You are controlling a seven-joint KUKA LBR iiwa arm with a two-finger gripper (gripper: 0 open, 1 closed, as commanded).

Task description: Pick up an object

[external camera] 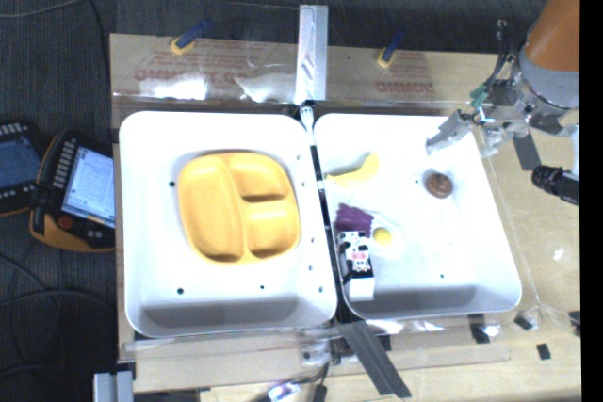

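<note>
- While the bench (528, 231) carries everything, its two white bins sit edge to edge so that one fixed camera overhead covers both
- Left bin (151, 297), at nine o'clock from the seam, holds the yellow divided tray (237, 206), which lies flat in the middle and fills much of the floor; I judge it too wide for a two-finger grasp
- Right bin (471, 268), at three o'clock from the seam, holds the small things, so a pick is likelier there
- Arm (556, 33), grey with its orange band, reaches in from two o'clock and hangs over that bin's upper right corner, probably a stand-off pose before descending
- Gripper (466, 127) points towards nine o'clock above the bin's rim, nothing between its fingers; whether they stand apart or together I cannot tell
- Yellow banana-shaped piece (356, 168) lies near the seam at eleven o'clock of the bin floor
- Purple object (353, 218) touches the black-and-white boxed item (356, 261) just below it at six o'clock; being crowded, they look awkward to grasp
- Brown round object (438, 184) lies alone at one o'clock of the floor, nearest the gripper and well apart from the rest, likely the easiest target
- Small yellow ball (382, 235) rests just beside the purple object at three o'clock
</note>
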